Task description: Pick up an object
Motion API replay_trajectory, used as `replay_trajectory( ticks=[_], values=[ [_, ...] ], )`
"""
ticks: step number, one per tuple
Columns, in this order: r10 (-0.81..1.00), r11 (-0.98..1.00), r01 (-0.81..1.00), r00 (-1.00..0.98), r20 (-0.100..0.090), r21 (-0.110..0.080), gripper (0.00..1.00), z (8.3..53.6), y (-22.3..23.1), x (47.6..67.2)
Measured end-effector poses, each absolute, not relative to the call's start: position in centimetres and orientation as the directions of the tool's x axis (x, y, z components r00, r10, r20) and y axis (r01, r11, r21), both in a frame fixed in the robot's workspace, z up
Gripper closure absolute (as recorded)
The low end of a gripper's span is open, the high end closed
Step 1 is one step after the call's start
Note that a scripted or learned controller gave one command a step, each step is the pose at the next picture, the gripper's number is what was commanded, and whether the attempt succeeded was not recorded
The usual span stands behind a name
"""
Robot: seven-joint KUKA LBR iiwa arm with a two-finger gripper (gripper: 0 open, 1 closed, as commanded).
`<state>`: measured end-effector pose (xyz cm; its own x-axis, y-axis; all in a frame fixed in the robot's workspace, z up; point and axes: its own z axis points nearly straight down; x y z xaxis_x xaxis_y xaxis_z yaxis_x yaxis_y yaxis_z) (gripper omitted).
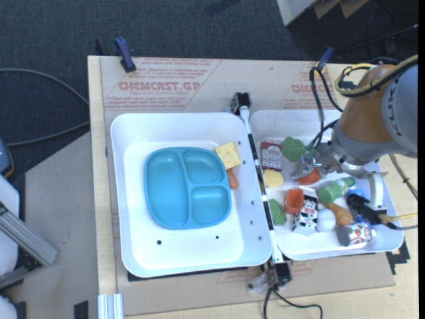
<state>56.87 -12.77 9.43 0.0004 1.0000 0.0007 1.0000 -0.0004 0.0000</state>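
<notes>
Right bin (392,241), toy clutter: our gripper (312,163) hangs low by the orange toy (308,176), grip state indiscernible; we advise descending squarely on one isolated piece.

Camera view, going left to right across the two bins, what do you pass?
Left bin → blue divided plate → yellow cheese block → red packet → orange cup → green bottle → right bin's far rim.
</notes>
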Motion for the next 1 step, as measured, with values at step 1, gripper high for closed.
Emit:
replay_trajectory(
  ticks=[1],
  values=[
    [1.0, 0.002, 1.0, -0.002, 0.0, 0.002, 1.0, 18.53, -6.93, 61.29]
  ],
)
